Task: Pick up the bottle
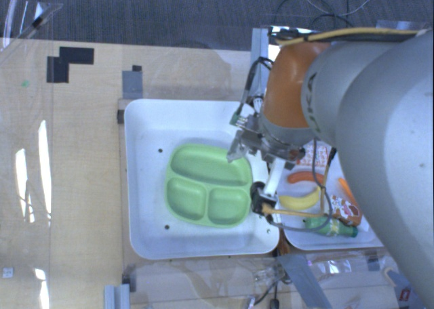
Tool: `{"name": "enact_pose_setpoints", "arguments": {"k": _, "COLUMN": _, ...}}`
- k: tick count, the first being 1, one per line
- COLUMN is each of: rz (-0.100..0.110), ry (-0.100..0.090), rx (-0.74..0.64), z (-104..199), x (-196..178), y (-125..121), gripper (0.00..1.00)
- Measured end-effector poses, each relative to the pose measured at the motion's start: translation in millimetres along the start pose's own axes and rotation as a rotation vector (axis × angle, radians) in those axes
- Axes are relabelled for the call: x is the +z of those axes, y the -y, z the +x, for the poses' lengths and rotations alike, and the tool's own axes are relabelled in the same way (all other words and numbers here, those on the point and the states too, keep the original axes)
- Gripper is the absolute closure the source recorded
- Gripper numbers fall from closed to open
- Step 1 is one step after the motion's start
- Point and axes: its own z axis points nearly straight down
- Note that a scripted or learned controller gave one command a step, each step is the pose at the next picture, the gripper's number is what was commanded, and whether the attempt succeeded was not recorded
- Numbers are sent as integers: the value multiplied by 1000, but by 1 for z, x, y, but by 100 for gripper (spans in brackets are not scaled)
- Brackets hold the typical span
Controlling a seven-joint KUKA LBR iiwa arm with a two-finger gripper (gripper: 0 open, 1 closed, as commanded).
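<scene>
Tool: above green tray; finger state cannot be told. Bottle: green, lying flat in right bin; likely light, slippery plastic; grip mid-body.

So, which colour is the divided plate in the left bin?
Light green, seen in the camera view: divided plate.

One fixed camera, high above the worktop, looking down at a slant.

The view faces down and slightly forward, so dark carpeted floor fills the top strip and the wooden worktop spreads below it. The left white bin lies near the middle, seen whole; the right bin sits at the lower right, largely covered by the grey arm, which enters from the right and looms large, being much closer to the lens than the bins.
</scene>
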Motion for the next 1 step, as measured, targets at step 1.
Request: {"name": "enact_pose_setpoints", "arguments": {"k": 1, "rz": 0, "ry": 0, "rx": -108, "z": 54, "x": -39, "y": -20, "gripper": 0}}
